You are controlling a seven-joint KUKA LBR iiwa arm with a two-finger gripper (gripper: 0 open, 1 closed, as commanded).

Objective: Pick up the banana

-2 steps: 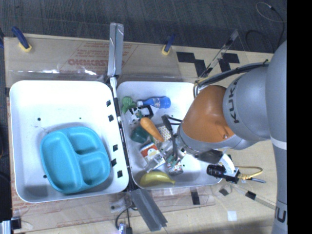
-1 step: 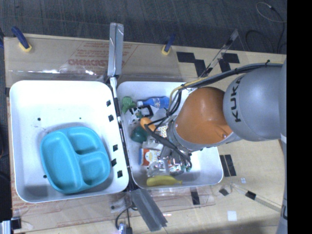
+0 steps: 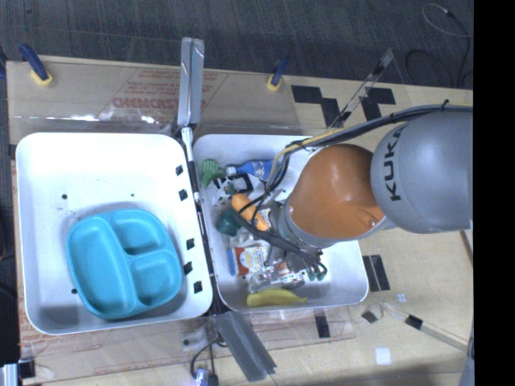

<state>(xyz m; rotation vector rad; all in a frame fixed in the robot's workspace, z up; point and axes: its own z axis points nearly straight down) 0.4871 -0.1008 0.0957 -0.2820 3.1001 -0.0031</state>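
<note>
The yellow banana [image 3: 276, 297] lies along the front wall of the right bin [image 3: 354, 284]. My gripper [image 3: 278, 273] hangs just above and behind it, low in the bin, below the orange band of the arm [image 3: 334, 191]. The metal parts of the gripper blend with the clutter under it, and the arm's bulk covers much of the bin behind it. I see nothing plainly held.
Small items crowd the right bin's left half: a green piece [image 3: 211, 170], a blue packet [image 3: 256, 168], an orange ball [image 3: 241, 203], a red-and-white packet [image 3: 249, 257]. A blue divided tray [image 3: 125, 261] lies in the left bin [image 3: 48, 167].
</note>
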